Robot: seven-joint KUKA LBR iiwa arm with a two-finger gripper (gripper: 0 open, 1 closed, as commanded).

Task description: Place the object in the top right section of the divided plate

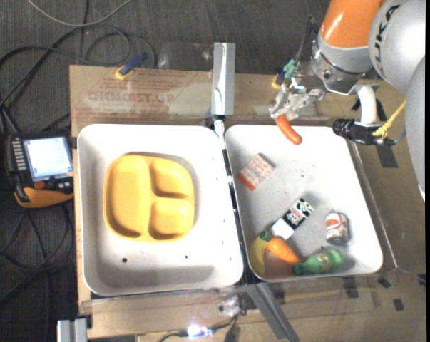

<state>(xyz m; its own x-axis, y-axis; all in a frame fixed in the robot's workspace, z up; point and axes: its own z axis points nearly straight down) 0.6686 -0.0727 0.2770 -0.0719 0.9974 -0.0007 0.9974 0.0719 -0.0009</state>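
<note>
Above the right bin's far rim, a small orange-red sausage point(289, 130), glossy, slanted, pinched in the hand point(286, 115).

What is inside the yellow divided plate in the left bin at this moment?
The yellow divided plate shows bare yellow sections with nothing covering them. The orange sausage-like object hangs just below the gripper, over the right bin's far edge.

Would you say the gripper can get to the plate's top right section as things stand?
Probably yes. The gripper hangs over the right bin's far edge with a small orange sausage at its tip, and the yellow plate lies open in the left bin, nothing over it.
</note>
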